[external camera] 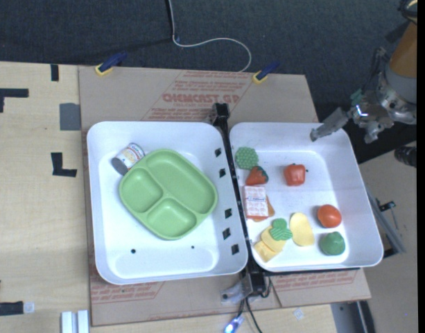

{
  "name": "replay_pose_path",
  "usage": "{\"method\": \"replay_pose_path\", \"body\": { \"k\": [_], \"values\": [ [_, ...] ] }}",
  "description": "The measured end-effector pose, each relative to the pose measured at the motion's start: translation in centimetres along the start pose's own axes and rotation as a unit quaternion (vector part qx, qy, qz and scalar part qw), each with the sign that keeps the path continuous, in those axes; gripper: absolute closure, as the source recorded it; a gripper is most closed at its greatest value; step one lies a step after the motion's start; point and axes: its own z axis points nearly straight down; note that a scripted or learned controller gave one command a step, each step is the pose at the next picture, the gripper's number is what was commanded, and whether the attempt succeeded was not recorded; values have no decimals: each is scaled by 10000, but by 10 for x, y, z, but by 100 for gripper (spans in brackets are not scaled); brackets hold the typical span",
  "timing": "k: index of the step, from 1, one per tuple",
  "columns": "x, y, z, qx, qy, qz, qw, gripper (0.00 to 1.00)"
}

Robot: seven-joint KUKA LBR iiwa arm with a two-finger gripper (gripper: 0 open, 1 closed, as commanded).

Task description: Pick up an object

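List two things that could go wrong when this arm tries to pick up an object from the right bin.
The gripper sits above the right bin's far rim and may clip it descending. The yellow pieces and green piece lie close together, so fingers could nudge neighbours or grab two.

Surface (pixel 32 207): pale wood-grain top with black tape marks at the left. Cardboard sheet (pixel 191 96), brown with red print, laid flat on it, held at its far corners by two yellow-and-blue clamps (pixel 111 62). Floor (pixel 80 12): dark blue-grey carpet beyond the far edge. White cable (pixel 198 41) looping across the carpet. Light even, shadows soft.
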Motion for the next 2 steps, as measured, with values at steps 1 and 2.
{"method": "replay_pose_path", "body": {
  "k": [1, 2],
  "values": [
    [1, 2, -9, -66, -16, -17, 10000, 0],
    [2, 13, 47, -51, -17, -28, 10000, 0]
  ]
}}
